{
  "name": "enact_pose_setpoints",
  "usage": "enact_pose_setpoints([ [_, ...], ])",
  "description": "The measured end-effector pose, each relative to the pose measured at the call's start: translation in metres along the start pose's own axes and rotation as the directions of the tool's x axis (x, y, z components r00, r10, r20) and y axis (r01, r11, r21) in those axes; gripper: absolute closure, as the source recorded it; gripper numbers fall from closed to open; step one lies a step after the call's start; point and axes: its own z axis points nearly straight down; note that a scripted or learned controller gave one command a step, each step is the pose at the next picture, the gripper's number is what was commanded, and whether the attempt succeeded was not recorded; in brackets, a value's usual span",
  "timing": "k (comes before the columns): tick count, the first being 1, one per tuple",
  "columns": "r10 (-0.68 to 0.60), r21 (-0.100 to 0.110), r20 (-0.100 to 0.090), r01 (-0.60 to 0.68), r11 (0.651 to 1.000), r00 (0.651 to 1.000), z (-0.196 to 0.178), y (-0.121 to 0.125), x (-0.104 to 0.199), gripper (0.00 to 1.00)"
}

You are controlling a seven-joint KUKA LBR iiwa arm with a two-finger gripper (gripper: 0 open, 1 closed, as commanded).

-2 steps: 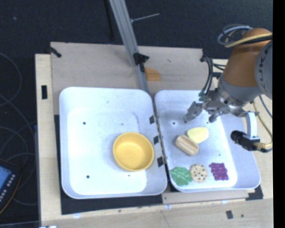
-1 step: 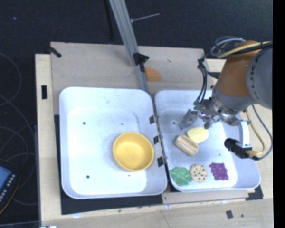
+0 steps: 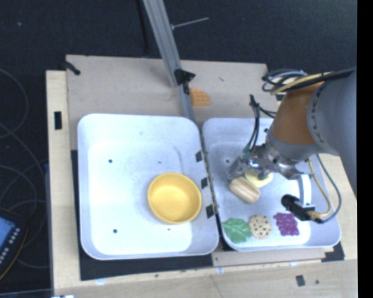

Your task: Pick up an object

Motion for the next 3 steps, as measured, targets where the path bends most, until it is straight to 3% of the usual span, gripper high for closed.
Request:
enact_pose_setpoints([
  [1, 0.007, -0.006, -0.001, -0.007, 1.000, 1.000, -0.014, 0.002, -0.001, 1.00],
  [3, -0.002, -0.008, 0.000, 0.002, 1.000, 1.000, -0.123, -0.007, -0.002, 1.00],
])
